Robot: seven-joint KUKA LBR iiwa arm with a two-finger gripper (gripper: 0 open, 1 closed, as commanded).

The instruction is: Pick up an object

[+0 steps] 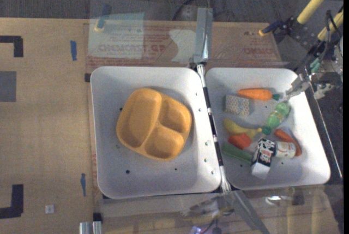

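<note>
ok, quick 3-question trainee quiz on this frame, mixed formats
1. True or false: the orange divided tray sits in the left bin.
2. Which item lies nearest the gripper? A) carrot B) milk carton C) banana
3. Fill in: the green bottle lies in the ____ bin.

Key: 1 true; 2 A; 3 right.
</note>
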